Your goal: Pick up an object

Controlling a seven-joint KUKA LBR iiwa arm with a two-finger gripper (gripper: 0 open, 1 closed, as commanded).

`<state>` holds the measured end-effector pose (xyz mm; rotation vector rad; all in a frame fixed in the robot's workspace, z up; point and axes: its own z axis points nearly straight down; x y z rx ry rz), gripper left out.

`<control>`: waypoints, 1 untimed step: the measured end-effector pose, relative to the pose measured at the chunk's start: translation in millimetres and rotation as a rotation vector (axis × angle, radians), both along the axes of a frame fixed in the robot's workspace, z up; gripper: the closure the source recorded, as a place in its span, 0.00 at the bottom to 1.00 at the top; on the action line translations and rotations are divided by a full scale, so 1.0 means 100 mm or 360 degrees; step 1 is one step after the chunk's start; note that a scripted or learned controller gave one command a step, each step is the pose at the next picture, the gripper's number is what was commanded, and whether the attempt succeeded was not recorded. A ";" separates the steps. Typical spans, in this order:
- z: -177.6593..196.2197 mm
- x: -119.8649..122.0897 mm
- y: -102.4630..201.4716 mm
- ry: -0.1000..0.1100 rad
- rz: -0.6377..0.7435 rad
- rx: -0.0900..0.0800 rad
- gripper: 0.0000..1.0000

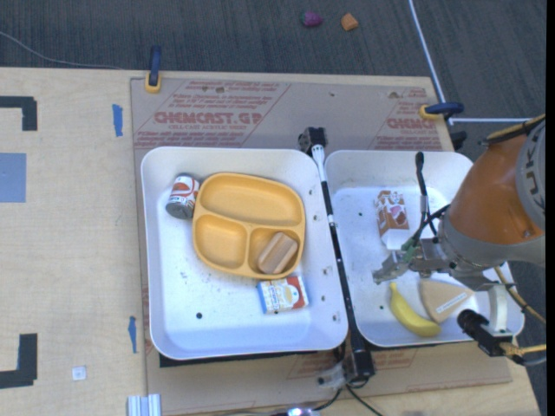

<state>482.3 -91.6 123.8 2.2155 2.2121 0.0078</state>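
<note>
- Bench (69,258) of pale wood, with a cardboard sheet (286,111) under two white bins placed side by side.
- Grey arm (503,206) with orange band, reaching in from the right, above the right bin (364,310).
- Left bin (165,310), holding a yellow divided plate (247,224) in its middle part.
- Gripper (388,269) low over the middle of the right bin, pointing left; state of the jaws impossible to tell from here, nothing visible between the fingers.
- Banana (409,312) lying at the near side of the right bin, just near of the gripper, apart from it.
- Pale wedge-shaped piece (444,300) just right of the banana, touching it or almost, partly under the arm.
- Brown bread-like piece (277,252) lying in the near right compartment of the plate.
- Small carton with red print (392,212) in the far part of the right bin, just far of the gripper.
- Small blue and white box (283,295) in the left bin, just near of the plate.
- Small can (181,197) lying on its side at the far left corner of the plate, touching its rim.
</note>
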 end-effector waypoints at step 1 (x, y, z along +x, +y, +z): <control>-0.34 -0.01 0.00 0.0010 0.0001 0.0009 0.00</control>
